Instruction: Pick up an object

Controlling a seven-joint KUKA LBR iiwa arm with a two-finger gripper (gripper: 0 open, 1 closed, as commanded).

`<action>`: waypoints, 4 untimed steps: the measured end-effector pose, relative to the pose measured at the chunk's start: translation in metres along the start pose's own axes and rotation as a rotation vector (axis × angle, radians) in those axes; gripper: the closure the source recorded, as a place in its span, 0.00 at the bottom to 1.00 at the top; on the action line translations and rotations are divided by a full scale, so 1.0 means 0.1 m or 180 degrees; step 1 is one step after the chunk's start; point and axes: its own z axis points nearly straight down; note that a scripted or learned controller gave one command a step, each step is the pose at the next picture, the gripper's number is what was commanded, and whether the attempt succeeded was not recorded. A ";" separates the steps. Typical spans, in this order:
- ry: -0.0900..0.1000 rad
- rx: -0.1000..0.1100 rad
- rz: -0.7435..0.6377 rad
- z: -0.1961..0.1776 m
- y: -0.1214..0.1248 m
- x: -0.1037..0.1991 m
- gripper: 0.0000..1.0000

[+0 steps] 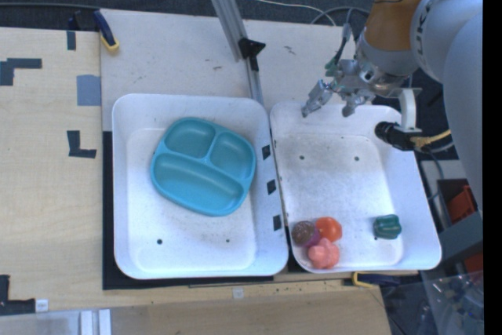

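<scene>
Hovering over the far edge of the right bin, the gripper carries nothing: its two fingers stand spread apart with bare bin rim showing between them. Judged progress: pick not yet made, no object lifted, approach and grasp both left to do. Candidate objects all sit at the near end of the right bin, well apart from the gripper. Three lie clustered and touching or nearly so: a dull purple-brown ball, an orange-red ball just beside it, and a pink lumpy piece nearest the front wall. All look small, rounded, toy-like; smooth and likely to roll under a closing finger. A dark green chunky piece sits alone toward the right wall, blockier, probably the easier isolated target. Left bin holds a teal divided plate, three compartments, glossy hard plastic, lying flat and wide; poor fit for a two-finger pinch except at its rim. Bin floors are white, shallow, speckled with dark scuffs. Arm is grey with an orange band above the wrist.
</scene>
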 end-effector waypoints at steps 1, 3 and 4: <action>-0.0001 0.0000 -0.0001 0.00 0.00 0.00 0.00; -0.0005 0.0015 0.0003 0.99 -0.12 -0.09 0.00; -0.0007 0.0004 0.0002 1.19 -0.13 -0.09 0.00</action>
